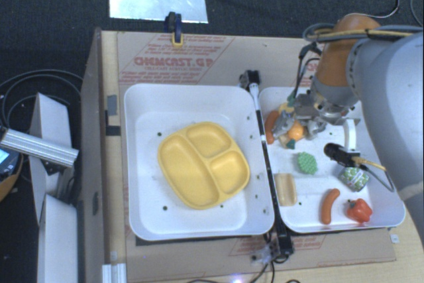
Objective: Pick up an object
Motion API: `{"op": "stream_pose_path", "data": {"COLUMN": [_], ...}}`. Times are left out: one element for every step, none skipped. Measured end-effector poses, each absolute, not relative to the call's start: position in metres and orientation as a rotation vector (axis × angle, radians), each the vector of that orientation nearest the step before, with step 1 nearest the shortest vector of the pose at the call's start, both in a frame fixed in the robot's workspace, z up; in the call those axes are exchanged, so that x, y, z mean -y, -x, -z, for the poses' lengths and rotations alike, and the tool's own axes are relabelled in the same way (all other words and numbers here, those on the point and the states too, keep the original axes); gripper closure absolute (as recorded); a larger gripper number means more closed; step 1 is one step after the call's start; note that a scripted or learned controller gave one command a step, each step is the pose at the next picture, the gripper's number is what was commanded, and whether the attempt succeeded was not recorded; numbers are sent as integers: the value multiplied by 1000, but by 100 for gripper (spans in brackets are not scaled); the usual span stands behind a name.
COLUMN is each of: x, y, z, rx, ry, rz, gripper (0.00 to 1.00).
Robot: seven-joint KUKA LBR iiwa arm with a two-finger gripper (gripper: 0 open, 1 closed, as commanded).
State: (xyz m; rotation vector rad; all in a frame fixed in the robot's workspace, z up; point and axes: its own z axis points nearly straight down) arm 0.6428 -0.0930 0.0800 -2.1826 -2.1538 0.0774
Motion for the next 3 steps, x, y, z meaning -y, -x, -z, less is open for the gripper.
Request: {"op": "stream_pose_path", "data": {"x": [92,94,95], "y": [-637,-637,-636], "z": [-80,-80,-90], "rx": [2169,2166,2168], "ry": [2197,2192,2185], "rz": [-58,-56,-64], "gripper": [0,0,100]}}
